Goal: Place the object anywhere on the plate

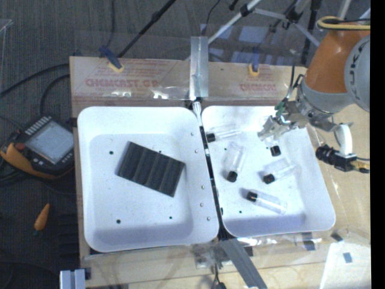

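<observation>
Gripper [272, 127] (jaw state unclear) hovers over right bin [313, 212], near vials [233, 159]

Left bin [90, 161] holds a ridged plate [150, 168] near its centre. Right bin [313, 197] holds several vials [264, 201] scattered apart. Gripper [272, 127] sits over its far side.

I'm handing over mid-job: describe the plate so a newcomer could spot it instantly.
Start with the two white bins side by side and take the left bin in the camera view, away from the arm. The plate is the dark, ridged rectangular slab lying flat and skewed on that bin's floor. The clear, black-capped vials all lie in the right bin, so the plate is the sole dark slab.
</observation>
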### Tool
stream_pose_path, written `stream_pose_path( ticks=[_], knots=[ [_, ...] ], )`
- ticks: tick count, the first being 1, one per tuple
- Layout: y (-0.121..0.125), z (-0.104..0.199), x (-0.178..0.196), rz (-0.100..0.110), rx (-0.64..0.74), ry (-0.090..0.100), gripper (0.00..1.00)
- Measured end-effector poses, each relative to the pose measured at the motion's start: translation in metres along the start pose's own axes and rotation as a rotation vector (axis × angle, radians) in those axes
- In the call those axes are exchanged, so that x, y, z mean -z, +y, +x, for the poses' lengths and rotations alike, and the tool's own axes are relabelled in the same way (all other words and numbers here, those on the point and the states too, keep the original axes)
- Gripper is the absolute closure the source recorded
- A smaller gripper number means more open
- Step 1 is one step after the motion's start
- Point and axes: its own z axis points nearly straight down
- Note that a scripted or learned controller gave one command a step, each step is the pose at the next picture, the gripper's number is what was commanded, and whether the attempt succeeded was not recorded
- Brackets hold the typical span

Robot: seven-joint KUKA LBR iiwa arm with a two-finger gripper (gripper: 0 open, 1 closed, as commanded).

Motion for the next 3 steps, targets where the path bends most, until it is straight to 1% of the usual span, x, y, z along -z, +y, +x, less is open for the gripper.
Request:
stream_pose_path(
  ticks=[1, 2, 3],
  knots=[
    [0.073, 0.072, -0.013, 0.002, -0.053, -0.002, 1.0],
    [0.047, 0.145, -0.013, 0.002, 0.18, 0.0, 1.0],
    [0.08, 0.207, -0.013, 0.002, 0.204, -0.001, 1.0]
  ],
)
